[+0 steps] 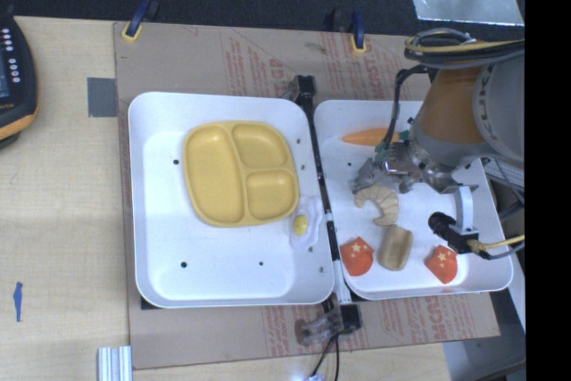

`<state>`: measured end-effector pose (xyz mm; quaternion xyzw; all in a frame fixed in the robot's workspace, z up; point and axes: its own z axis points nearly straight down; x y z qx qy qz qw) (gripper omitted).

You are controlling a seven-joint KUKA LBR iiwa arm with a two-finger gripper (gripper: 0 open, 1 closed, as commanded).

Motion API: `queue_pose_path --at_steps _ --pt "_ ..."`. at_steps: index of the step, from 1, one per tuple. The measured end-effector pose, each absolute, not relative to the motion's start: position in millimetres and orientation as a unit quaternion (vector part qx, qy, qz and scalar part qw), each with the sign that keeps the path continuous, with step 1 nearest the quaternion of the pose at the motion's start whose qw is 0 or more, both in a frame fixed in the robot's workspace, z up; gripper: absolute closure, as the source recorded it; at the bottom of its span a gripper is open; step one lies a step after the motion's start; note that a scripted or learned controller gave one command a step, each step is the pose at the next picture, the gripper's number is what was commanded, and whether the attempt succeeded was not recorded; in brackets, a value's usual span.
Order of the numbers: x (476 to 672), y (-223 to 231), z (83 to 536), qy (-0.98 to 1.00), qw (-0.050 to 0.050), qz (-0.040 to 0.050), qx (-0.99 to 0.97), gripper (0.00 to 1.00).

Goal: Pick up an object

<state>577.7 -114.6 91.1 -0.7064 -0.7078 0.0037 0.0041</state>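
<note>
Grey metal of the gripper [375, 177] hangs low in the right bin [500, 281], just above a tan croissant [384, 204]; whether it is open or closed cannot be told. An orange carrot [364, 137] lies near the far wall. Two strawberries [357, 256] [442, 263] flank a brown bread piece [395, 247]. Across in the left bin [161, 281] sit a yellow divided plate [239, 172] and a small yellow object [302, 226].
</note>
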Motion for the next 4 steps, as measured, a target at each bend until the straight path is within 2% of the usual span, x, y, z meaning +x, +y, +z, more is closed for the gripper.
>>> queue_pose_path --at_steps 1,2,3,4 --pt "534.8 -97.5 91.0 -0.708 0.004 0.0027 -0.707 0.0" --pt "563.8 -104.5 92.0 -0.708 0.0 0.0002 -0.706 0.0" --pt "563.0 -105.3 102.8 -0.709 0.0 0.001 -0.706 1.0" --pt "606.0 -48.8 198.1 -0.711 -0.003 -0.0039 -0.703 1.0"
